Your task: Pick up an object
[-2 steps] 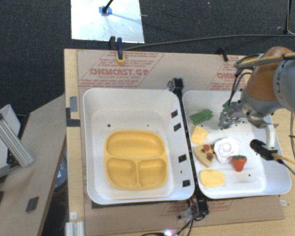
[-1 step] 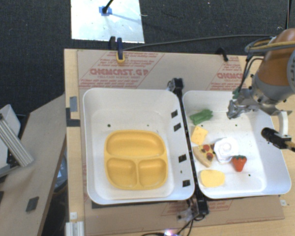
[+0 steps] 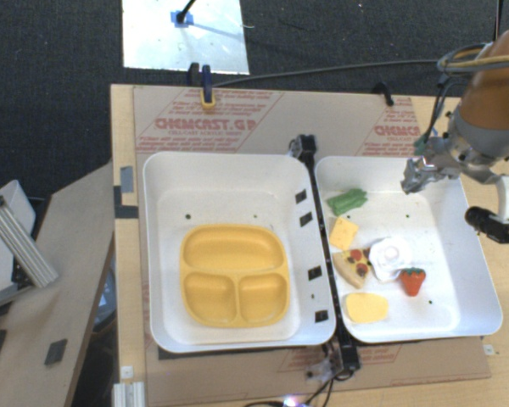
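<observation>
Nearest us, one pale yellow oval slice (image 3: 366, 307) lies at the right bin's (image 3: 479, 265) front edge, well below and left of the gripper (image 3: 417, 176). We count one strawberry (image 3: 412, 281), one white cup (image 3: 387, 257), one pizza wedge (image 3: 353, 268), one cheese square (image 3: 343, 232) and one green piece (image 3: 348, 200), clustered left of it. We cannot tell its grip state. One yellow divided tray (image 3: 234, 274) fills the left bin (image 3: 165, 227), likely as a drop spot.

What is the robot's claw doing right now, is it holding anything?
Gripper: above the right bin, holding nothing visible; open or shut cannot be told.
</observation>
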`<state>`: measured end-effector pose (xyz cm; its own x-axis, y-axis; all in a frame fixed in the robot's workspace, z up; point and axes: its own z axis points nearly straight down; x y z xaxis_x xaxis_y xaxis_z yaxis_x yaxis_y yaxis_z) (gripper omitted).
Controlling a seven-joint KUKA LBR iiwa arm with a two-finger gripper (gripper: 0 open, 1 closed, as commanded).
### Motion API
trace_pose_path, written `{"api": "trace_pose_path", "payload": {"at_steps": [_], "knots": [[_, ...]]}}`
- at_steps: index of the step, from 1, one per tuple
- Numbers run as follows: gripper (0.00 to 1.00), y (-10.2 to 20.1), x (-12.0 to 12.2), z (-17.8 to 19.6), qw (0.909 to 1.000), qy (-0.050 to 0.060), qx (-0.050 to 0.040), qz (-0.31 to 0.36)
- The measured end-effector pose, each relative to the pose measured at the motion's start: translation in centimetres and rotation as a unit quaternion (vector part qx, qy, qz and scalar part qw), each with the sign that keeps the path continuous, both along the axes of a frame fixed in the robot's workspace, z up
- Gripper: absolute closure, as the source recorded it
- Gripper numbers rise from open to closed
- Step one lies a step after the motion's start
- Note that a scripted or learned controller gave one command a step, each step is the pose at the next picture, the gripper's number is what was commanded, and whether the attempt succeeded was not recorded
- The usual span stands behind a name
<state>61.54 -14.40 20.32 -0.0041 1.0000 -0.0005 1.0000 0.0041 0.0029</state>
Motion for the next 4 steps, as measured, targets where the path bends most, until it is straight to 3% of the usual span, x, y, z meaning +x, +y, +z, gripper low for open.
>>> {"api": "trace_pose_path", "payload": {"at_steps": [2,4], "knots": [[1.0,10.1,-3.2,2.5,1.0,0.001,0.001,0.002],[1.0,20.8,-5.7,0.9,1.0,0.002,0.0007,0.002]]}}
